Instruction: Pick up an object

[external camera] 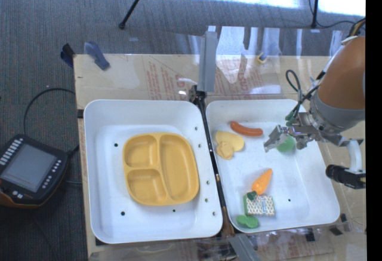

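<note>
One green toy (287, 145) sits in the right bin (310, 194), seemingly between the spread fingers of the hand (285, 139) (reaching from the right), directly beneath it.

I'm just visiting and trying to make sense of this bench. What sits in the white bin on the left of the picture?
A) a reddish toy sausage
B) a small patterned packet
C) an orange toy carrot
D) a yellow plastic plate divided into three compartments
D: the yellow plastic plate with three compartments lies alone in the left white bin, while the carrot, sausage and packet all lie in the right bin.
</note>
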Robot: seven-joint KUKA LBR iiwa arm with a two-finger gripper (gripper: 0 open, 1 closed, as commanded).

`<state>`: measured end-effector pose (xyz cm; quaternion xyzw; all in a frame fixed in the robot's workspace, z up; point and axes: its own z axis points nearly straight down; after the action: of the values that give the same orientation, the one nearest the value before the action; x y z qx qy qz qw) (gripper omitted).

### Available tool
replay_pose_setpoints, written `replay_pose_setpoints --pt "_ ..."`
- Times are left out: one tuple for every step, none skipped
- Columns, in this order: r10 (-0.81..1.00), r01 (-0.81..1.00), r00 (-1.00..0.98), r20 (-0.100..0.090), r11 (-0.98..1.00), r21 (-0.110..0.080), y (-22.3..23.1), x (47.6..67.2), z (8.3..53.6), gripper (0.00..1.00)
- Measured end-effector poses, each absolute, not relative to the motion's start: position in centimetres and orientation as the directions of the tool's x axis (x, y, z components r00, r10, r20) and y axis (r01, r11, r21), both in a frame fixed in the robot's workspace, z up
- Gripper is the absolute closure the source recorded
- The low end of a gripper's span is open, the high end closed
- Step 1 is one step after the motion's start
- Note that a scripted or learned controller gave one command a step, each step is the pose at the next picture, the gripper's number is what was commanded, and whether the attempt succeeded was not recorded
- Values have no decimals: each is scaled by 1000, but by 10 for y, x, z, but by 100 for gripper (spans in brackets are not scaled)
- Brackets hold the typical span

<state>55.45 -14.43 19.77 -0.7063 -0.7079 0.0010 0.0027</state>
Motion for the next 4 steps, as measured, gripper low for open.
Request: replay_pose_setpoints --pt "999 998 -55 -2 55 10 -143 563 307 0" --pt "976 976 -218 -3 218 6 -117 544 382 0" --pt "953 953 -302 7 302 -13 -99 497 259 0" --pt "961 961 -275 10 275 -18 -102 485 98 0"
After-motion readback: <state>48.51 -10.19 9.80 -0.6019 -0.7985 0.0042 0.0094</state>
